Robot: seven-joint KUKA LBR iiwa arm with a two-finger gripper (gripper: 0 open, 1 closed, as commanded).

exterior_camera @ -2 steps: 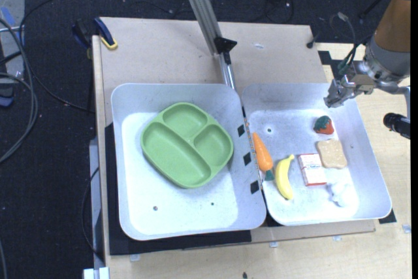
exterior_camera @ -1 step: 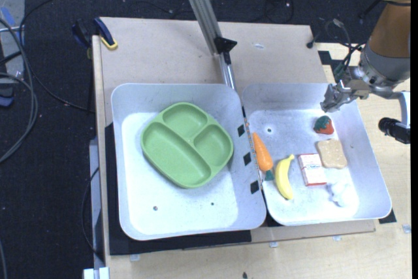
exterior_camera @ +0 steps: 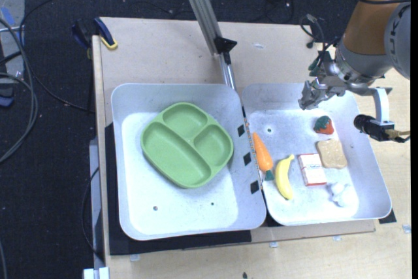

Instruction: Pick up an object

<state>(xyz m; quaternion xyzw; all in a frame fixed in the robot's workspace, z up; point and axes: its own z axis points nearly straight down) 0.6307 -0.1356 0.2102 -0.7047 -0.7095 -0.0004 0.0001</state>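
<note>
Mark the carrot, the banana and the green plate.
carrot [exterior_camera: 262, 152], camera view, middle of its orange body.
banana [exterior_camera: 284, 178], camera view, middle of its curve.
green plate [exterior_camera: 171, 155], camera view, floor of its largest compartment.

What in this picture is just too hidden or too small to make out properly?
- Gripper, camera view: dark and small against the right bin's rim; whether it holds anything is unclear.
- Small white object, right bin: too small and pale to identify.
- Box: print too small to read.
- Arm: cut off by the right edge.
</note>
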